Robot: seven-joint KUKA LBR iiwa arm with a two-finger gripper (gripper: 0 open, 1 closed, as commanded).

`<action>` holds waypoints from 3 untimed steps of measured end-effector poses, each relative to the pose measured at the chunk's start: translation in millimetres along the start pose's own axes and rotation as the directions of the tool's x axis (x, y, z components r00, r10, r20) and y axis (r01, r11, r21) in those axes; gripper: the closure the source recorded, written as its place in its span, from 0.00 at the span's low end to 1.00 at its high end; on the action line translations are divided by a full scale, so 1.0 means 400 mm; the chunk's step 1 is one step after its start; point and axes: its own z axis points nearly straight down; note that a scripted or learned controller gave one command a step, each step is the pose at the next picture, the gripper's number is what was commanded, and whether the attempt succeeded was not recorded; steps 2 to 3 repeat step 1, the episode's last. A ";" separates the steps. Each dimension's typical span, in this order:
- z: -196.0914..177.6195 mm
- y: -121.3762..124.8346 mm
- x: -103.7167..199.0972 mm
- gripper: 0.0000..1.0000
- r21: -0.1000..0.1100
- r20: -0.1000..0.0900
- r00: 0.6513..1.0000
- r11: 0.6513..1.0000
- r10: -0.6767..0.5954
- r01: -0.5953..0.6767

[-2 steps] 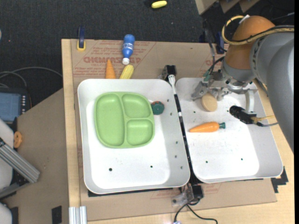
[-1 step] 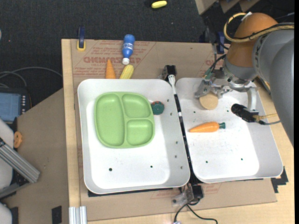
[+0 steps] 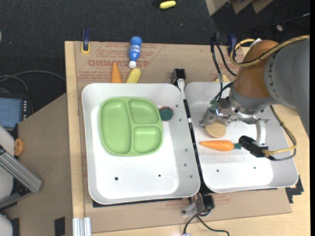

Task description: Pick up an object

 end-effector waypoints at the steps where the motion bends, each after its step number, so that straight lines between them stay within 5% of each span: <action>1: -0.268 -0.069 0.145 1.00 -0.017 0.001 1.000 1.000 -0.007 0.007; 3: -0.268 -0.069 0.145 1.00 -0.017 0.001 1.000 1.000 -0.007 0.007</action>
